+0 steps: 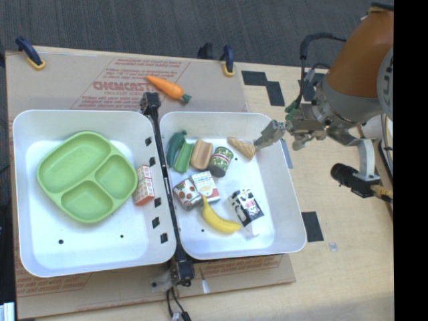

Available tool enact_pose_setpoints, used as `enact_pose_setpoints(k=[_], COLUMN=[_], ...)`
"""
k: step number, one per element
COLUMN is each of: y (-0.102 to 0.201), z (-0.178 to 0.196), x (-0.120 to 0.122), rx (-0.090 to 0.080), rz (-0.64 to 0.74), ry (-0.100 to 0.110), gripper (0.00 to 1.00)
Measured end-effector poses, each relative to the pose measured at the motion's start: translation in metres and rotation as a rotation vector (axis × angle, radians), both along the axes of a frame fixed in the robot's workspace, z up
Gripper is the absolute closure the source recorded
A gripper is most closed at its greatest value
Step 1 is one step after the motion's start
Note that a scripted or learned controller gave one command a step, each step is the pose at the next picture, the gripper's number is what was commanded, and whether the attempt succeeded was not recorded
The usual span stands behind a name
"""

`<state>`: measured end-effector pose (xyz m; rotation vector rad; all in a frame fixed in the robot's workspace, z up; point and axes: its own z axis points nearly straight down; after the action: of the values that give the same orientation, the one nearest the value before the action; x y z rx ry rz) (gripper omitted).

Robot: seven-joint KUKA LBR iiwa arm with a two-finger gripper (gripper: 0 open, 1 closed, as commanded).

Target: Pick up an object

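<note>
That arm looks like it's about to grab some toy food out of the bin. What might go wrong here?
The gripper sits at the right bin's upper right rim, so it could knock the wall. The nearest item, a tan bread-like piece, is small and lies close to the can, so the jaws might nudge it away or catch both. The remaining food is crowded together, making a clean grab tricky.

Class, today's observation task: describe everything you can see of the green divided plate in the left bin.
The green divided plate is pale lime, smooth and matte, apparently plastic, with rounded corners. Raised ridges split it into three compartments: one large along the upper left and two smaller ones at the right and bottom. All three hold nothing. It lies flat, turned at an angle, in the upper part of the left bin. A small red and white carton lies close against its right edge.
</note>
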<state>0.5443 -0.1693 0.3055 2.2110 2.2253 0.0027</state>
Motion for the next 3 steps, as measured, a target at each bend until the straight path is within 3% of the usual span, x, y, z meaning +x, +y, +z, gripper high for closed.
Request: enact_pose_setpoints(k=[1, 2, 3], y=[-0.032, -0.031, -0.031], z=[-0.164, -0.214, -0.204], x=[-0.03, 0.034, 0.035], rx=[0.003, 0.002, 0.003], rz=[-0.001, 0.0, 0.004], ry=[0.009, 0.007, 0.007], gripper=[0.0, 0.0, 1.0])
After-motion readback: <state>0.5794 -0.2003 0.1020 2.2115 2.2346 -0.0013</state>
